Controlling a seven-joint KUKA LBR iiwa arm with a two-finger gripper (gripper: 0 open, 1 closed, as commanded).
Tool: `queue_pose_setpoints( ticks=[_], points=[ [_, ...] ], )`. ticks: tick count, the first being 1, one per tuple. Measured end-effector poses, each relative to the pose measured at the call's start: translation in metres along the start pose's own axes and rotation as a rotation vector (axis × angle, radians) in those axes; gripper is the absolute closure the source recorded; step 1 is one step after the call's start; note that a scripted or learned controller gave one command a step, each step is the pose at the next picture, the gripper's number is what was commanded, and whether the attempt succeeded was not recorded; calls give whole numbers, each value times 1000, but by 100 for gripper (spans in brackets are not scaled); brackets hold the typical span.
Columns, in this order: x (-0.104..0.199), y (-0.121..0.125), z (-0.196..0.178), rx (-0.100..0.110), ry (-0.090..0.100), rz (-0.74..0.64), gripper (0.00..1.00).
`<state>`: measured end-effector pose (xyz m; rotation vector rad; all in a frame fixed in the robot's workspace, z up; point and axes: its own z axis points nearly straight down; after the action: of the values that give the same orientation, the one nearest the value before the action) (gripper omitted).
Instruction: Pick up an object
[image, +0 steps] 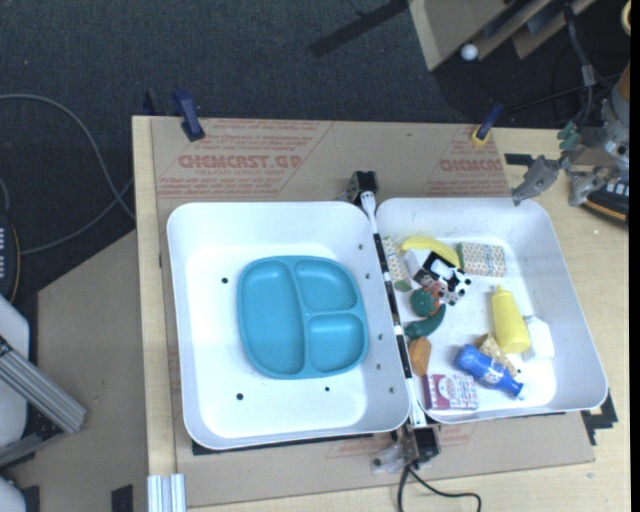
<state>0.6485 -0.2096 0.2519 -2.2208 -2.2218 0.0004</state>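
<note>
Claw (535, 180): above the right bin's far rim, holding nothing; open or closed, cannot tell.
Right bin (570, 300): banana (428, 246), yellow bottle (508, 318), blue bottle (487, 369), carrot (419, 355).
Left bin (200, 300): blue divided plate (300, 315).

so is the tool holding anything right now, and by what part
Nothing is held. The tool hangs open above the right bin's far corner, with nothing between its fingers; the toys lie in the bin.
</note>
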Motion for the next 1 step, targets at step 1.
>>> queue_pose_setpoints(
  ticks=[1],
  points=[
    [36,-45,109,2,1,1,0]
  ],
)
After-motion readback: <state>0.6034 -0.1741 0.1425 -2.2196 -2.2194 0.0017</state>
